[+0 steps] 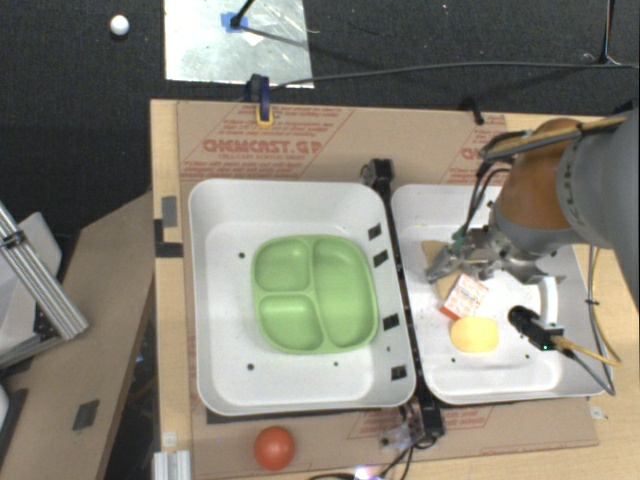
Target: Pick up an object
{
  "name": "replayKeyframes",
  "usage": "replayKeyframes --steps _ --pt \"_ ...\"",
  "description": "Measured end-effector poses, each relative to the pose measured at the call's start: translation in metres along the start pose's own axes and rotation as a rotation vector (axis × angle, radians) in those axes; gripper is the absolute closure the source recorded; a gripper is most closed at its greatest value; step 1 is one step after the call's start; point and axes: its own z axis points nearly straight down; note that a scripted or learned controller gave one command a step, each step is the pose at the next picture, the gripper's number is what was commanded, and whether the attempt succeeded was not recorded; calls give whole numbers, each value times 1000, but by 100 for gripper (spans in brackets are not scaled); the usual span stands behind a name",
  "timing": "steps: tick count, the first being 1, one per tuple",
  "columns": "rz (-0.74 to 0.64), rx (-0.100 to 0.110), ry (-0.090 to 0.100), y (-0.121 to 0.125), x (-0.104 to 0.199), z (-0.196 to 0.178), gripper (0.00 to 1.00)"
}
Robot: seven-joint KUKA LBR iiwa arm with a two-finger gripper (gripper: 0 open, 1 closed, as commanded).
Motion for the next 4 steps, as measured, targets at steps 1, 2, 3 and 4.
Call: replayKeyframes --steps 1,2,3,4 --pt "0 -2 0 1 0 -11 100" --pt "-3 -5 0 -6 2 -71 100" --pt "-4 -7 -1 -4 5 -135 100" --pt "-4 -1 0 -4 5 -137 100"
